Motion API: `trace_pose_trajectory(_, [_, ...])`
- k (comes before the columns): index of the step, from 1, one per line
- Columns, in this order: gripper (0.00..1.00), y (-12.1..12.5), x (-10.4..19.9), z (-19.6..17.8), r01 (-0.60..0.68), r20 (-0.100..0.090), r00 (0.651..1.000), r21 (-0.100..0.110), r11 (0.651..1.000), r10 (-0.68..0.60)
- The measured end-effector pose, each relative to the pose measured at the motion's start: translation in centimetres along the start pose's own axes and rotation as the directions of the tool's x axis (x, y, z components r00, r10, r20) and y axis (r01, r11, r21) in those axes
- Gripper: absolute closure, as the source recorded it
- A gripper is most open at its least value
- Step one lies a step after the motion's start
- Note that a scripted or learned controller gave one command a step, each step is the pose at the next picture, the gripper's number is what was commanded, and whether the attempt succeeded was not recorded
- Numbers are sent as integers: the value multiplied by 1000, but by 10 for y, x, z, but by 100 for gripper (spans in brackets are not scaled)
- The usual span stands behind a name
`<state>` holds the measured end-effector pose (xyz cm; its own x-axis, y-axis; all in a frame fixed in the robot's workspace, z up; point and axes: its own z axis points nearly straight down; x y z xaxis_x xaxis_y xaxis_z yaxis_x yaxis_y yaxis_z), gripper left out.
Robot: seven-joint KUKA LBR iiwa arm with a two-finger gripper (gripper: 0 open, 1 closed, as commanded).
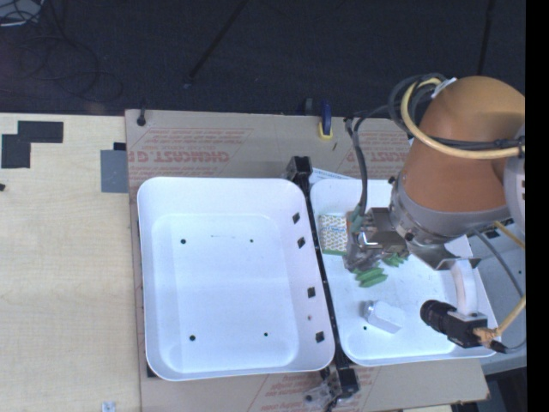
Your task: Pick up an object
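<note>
Gripper (371, 245): down in the right bin (412, 343), spread or pinched we cannot tell
Green piece (374, 275): just under it, beside the patterned packet (333, 232)
Our call: centre on the green piece, then lift straight

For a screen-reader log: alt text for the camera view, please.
The gripper sits low in the right bin, beside a green thing and a patterned box; a white block lies apart.

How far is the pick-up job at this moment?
Done: the gripper is low in the right bin, close to the green object. In hand: no grasp can be confirmed. Left: gripping and lifting; the white block lies apart, untouched.
</note>
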<state>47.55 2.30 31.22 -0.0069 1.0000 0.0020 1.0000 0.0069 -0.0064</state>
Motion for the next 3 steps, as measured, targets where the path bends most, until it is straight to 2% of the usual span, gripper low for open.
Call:
trace_pose_trajectory(1, [100, -2, -138, 0, -20, 7, 1000, -3, 1000, 20])
trace_pose_trajectory(2, [100, 0, -35, 8, 2, -2, 1000, -2, 1000, -2])
trace_pose_trajectory(3, [100, 74, 1, -63, -3, 2, 1000, -15, 1000, 3])
